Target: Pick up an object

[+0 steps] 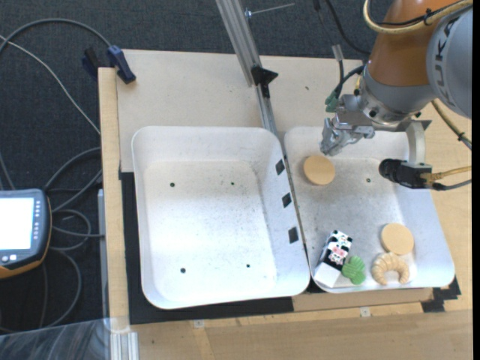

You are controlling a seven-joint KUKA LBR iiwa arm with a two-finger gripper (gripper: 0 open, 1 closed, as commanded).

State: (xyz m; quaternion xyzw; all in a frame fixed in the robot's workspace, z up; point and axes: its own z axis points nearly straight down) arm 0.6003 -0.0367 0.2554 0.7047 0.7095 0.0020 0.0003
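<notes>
My gripper (pixel 331 145) hangs over the far end of the right bin (pixel 427 223), just above and slightly right of a round tan cookie (pixel 319 171). Nothing shows between its fingers. Near the bin's front edge lie a second tan disc (pixel 397 238), a croissant-shaped pastry (pixel 392 268), a small green toy (pixel 353 270) and a black-and-white cow-patterned carton (pixel 335 255).
The left bin (pixel 150 201) lies beside the right one, parted by a ridge with black clips (pixel 286 199). A slanted metal post (pixel 238 32) rises behind the bins. A black cable plug (pixel 401 172) hangs from the arm over the right bin.
</notes>
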